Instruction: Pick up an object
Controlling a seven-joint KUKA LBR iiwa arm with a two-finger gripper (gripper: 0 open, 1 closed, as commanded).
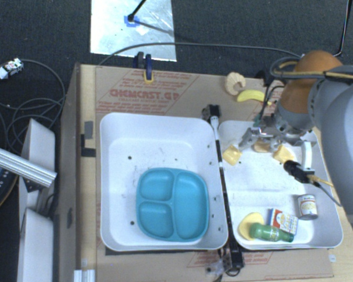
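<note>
My gripper [262, 139] hangs low over the far end of the right bin [336, 232], right above a tan object [261, 147]. A pale yellow wedge [231, 154] lies just to its left by the bin's wall, and a second yellow piece [284, 153] lies just to its right. A white tube [307, 152] rests further right. At the near end lie a small can [307, 206], a green bottle [270, 232], a yellow round piece [249, 221] and a colourful little box [284, 220].
The left bin [115, 135] holds a blue divided plate [172, 203]. Behind the right bin, on the cardboard, lie a banana [250, 96] and a tan ring-shaped object [234, 83]. The bulky grey arm [341, 115] covers the right bin's far right corner.
</note>
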